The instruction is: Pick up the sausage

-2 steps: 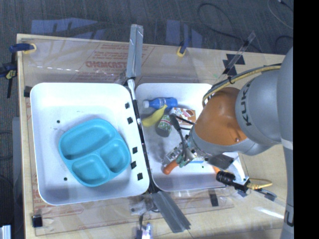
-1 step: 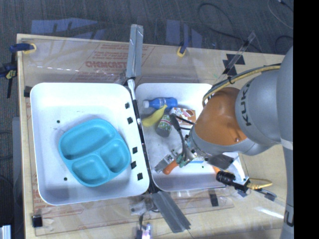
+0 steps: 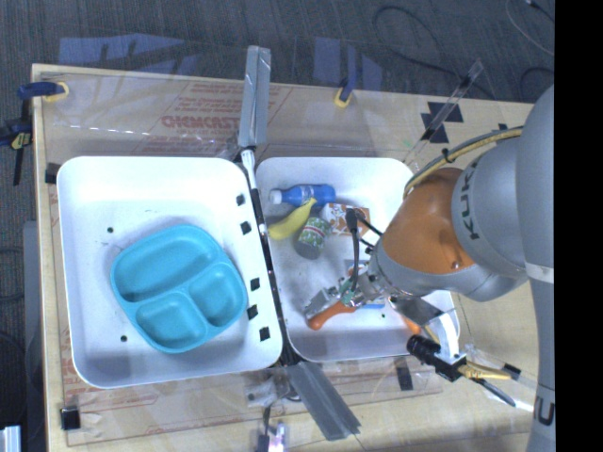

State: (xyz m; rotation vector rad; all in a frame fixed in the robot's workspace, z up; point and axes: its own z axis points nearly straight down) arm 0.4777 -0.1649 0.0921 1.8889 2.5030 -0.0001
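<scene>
Overhead, the grey arm point(image 3: 504, 224) with its orange band point(image 3: 429, 234) reaches into the right bin point(image 3: 396, 172), and part of the white "KUKA" lettering reads on its grey shell beside the band. Its gripper point(image 3: 350, 292) hangs low over the bin's floor, too cluttered to tell how far it is open or whether it holds anything. Just beside it, toward the bin's front wall, lies an orange piece that may be the sausage point(image 3: 325, 316); contact cannot be judged. Farther back sit a blue bottle point(image 3: 303, 195), a banana point(image 3: 290, 220) and a small can point(image 3: 313, 235) whose label is unreadable. Faded red print on the bench point(image 3: 203, 111) reads like "CHEMCAST". A blue divided plate point(image 3: 179, 287) rests in the left bin point(image 3: 85, 186).
</scene>
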